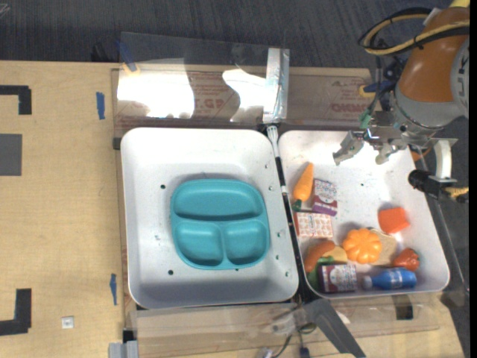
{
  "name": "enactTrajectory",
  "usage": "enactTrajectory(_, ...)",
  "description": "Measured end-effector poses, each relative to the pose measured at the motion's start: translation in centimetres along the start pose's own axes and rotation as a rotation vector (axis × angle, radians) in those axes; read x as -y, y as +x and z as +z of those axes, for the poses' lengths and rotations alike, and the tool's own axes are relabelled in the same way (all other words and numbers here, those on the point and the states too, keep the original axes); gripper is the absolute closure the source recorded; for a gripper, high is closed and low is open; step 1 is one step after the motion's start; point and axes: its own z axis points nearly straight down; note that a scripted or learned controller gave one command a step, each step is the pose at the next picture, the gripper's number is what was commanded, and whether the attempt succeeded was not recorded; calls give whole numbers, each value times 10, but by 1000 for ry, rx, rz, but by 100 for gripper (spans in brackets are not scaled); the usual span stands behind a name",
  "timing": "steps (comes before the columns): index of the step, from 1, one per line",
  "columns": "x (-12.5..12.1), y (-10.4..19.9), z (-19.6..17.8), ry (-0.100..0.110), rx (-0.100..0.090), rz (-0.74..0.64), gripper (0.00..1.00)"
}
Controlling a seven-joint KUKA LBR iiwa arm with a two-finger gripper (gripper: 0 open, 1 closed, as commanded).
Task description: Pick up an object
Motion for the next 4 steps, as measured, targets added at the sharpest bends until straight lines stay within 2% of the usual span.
enactTrajectory(1,49,-20,-63,-6,2,-91,0)
enactTrajectory(2,-16,14,47,11,-2,-21,0)
enactTrajectory(3,28,15,110,-6,1,-52,0)
enactTrajectory(4,28,15,110,-6,1,-51,0)
